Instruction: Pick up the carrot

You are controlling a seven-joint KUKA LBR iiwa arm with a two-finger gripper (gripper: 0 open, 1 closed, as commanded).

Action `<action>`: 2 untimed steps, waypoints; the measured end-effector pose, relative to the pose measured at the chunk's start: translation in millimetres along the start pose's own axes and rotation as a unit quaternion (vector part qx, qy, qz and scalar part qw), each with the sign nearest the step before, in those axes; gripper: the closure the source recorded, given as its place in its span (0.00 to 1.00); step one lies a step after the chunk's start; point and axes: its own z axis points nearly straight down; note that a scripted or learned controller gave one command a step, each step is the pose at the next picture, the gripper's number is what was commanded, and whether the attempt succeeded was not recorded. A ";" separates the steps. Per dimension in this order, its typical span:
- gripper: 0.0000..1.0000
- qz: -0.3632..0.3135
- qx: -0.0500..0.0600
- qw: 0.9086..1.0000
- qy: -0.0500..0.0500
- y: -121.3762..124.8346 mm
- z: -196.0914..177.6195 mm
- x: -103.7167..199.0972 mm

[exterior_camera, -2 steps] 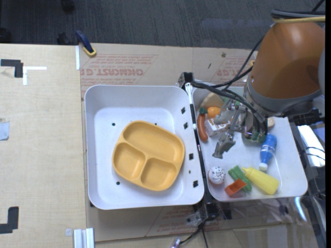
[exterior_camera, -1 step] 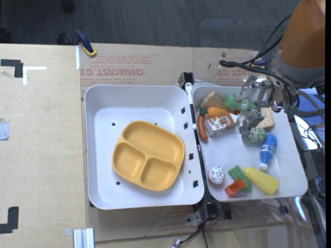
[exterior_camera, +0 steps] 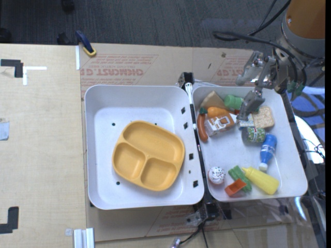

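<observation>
- Bench (exterior_camera: 41, 138) of pale wood carries two shallow white bins side by side, with brown cardboard under them
- Left bin (exterior_camera: 98, 138) holds a yellow divided plate (exterior_camera: 149, 155) lying flat near its middle
- Right bin (exterior_camera: 292, 159) holds all the toy food, crowded toward its far half
- Arm (exterior_camera: 305, 14) reaches in from the far right, its orange band at the top corner, cables trailing beside it
- Gripper (exterior_camera: 250, 109) hangs over the far part of the right bin, its grey fingers (exterior_camera: 253, 101) pointing down near a slice of bread (exterior_camera: 264, 117) and a small green can (exterior_camera: 255, 134); whether the fingers are spread or pressed together I cannot tell, and nothing shows between them
- Carrot (exterior_camera: 217, 112) lies in the far left part of the right bin, an orange piece just behind a red and white carton (exterior_camera: 219, 124), with a red sausage (exterior_camera: 202, 127) at the bin's left wall and a green vegetable (exterior_camera: 234, 102) beside it
- Near end of that bin has a yellow bottle (exterior_camera: 262, 180), a blue bottle (exterior_camera: 267, 150), a small white ball (exterior_camera: 216, 175) and green and red blocks (exterior_camera: 238, 182)
- Step in hand, as I judge it, is the approach: the gripper stands to the right of the carrot and has not taken it
- Next move calls for a shift left over the carrot, then a descent that avoids the carton and the green vegetable pressing close to it
</observation>
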 end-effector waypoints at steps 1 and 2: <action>0.00 0.079 0.001 0.997 0.002 89.7 72.5 27.7; 0.00 -0.024 0.001 1.000 0.004 155.2 216.2 88.0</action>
